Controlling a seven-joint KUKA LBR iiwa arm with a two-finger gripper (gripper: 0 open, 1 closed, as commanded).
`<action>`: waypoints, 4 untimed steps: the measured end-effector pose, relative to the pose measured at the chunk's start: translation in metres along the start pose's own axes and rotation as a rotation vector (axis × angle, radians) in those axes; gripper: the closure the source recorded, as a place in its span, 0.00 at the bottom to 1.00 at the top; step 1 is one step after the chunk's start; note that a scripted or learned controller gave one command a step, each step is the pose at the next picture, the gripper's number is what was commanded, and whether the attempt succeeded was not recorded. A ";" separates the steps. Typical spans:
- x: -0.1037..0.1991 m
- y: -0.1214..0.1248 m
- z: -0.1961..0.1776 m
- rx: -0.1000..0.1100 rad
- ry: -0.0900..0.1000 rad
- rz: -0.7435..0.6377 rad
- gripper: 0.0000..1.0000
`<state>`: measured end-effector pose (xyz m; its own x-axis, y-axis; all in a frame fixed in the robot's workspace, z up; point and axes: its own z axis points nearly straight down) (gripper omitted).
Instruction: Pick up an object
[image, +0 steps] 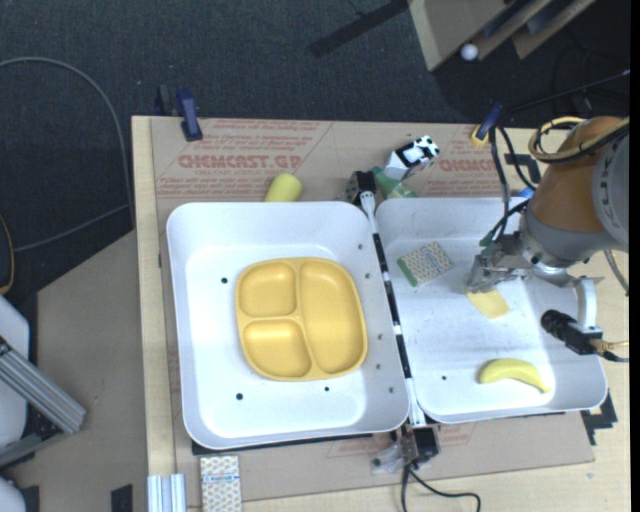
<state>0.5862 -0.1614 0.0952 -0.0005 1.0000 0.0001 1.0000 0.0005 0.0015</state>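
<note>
The gripper (487, 282) sits low over a pale yellow block (490, 303) in the right bin (440, 395); whether its jaws are apart, I cannot tell. Centre them astride the block before closing.

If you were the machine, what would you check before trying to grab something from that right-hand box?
1. Target chosen: pale yellow block lies right under the gripper: ok.
2. Gripper lined up over the block: it sits at the block's upper edge: cannot tell.
3. Neighbours out of the way: checkered green pad and banana lie apart from the block: ok.
4. Block away from the right bin walls: ok.
5. Anything already held: cannot tell.
</note>
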 end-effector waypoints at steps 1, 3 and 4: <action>0.000 0.000 0.000 0.000 0.000 0.000 0.00; -0.025 -0.026 0.011 0.004 0.001 0.001 0.00; 0.004 0.010 0.010 -0.001 -0.001 0.000 0.00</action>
<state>0.5962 -0.1573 0.0848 -0.0008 1.0000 -0.0013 1.0000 0.0008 0.0023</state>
